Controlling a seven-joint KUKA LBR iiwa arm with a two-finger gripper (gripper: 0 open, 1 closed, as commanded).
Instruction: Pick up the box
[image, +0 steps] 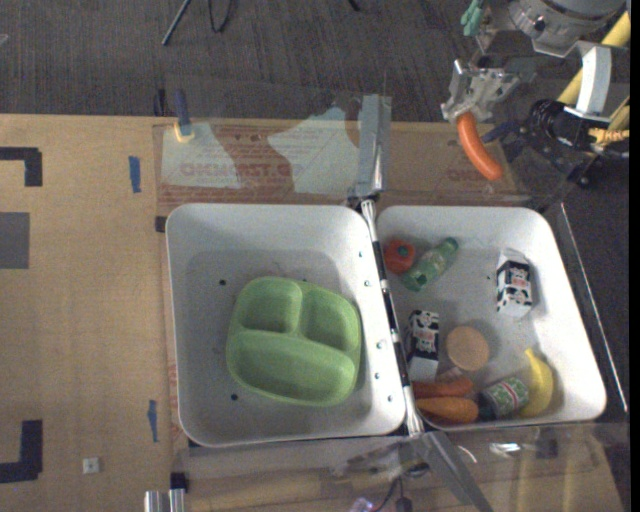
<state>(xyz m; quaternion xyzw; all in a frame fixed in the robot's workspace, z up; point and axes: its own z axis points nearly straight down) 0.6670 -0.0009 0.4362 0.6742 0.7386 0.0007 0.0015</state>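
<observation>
A: What sits in the left bin (190, 250)?

B: A green tray (293, 340), smooth plastic with rounded corners and three moulded wells. It lies flat and a little askew.

A: And the right bin (570, 300)?

B: Small toy groceries. A box (513, 285), a milk carton printed with black cow patches, lies near the right wall, apart from the rest. A second cow-patch carton (424, 333) lies against the left wall. Between them, lower down, is a tan disc (467, 348). Along the front sit two orange carrots (445, 400), a green can (506, 394) and a curved yellow banana (540, 380). Near the back are a red tomato (400, 256) and a green bottle (432, 264), just beside each other.

A: Where is the arm?

B: The gripper (478, 100) hangs beyond the back rim of the right bin, over the cardboard, well apart from the box. Its pale metal fingers point downward and pinch the top of a glossy orange sausage (480, 148), which dangles at a slant below them.
</observation>
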